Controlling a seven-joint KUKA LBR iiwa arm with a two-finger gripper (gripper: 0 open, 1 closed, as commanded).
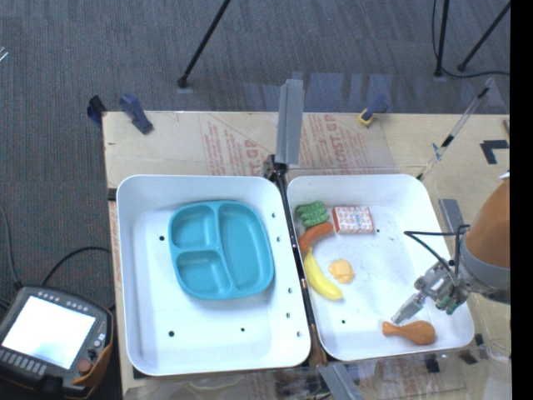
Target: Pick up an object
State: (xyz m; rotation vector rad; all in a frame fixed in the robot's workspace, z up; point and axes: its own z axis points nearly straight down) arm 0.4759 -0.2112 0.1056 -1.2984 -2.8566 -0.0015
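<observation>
One tool point(414, 307) hangs low over the near right corner of the right bin point(391, 186), its two metal fingers slanting down and left with their tips just above and beside the thin end of a chicken drumstick point(411, 332). From this slanted view I cannot tell how far apart the fingers stand; nothing is visibly caught between them, so I judge the tool carries nothing. The drumstick lies flat on the bin floor near the front wall and looks like the closest candidate for the pick. Farther left in the same bin lie a small orange-yellow piece point(341, 271), a banana point(320, 277), a carrot point(314, 236), a green vegetable point(311, 214) and a small red-and-white box point(353, 219), all well apart from the tool. The left bin point(137, 307) holds a blue divided plate point(221, 249). Both bins sit on the desk point(200, 144). The task seems barely begun: the approach is made, but no grasp or lift shows, so closing on an object and raising it remain. The arm point(495, 240) is cut off at the right, cables cross in front of the wrist, and the fingertips blur against the white floor.
</observation>
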